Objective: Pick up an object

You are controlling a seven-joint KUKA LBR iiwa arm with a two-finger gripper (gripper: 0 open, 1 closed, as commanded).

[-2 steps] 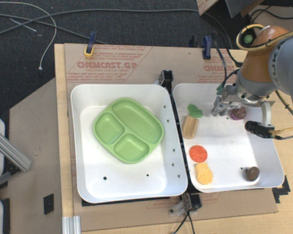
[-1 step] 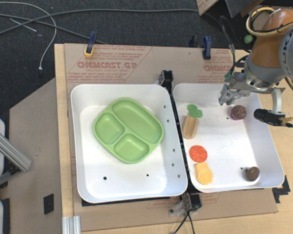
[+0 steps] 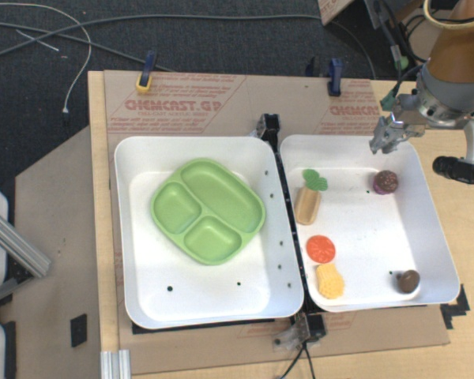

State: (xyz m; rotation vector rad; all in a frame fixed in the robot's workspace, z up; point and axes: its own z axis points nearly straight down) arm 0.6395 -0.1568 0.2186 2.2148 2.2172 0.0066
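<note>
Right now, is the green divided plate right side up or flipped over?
Right side up: the green divided plate lies flat in the left bin, its three compartments facing up with raised rims showing.

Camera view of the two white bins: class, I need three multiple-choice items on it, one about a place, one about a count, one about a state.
1. Where does the green divided plate lie?
A. left bin
B. right bin
C. on the cardboard

2. How many small objects lie in the right bin?
A. two
B. three
C. five

3. Where is the gripper?
A. above the right bin's far edge, near the dark red ball
B. over the plate
C. touching the orange disc

Answers:
1 A, the plate sits in the left bin.
2 C, five pieces are spread there.
3 A, it hangs at that edge.
</note>
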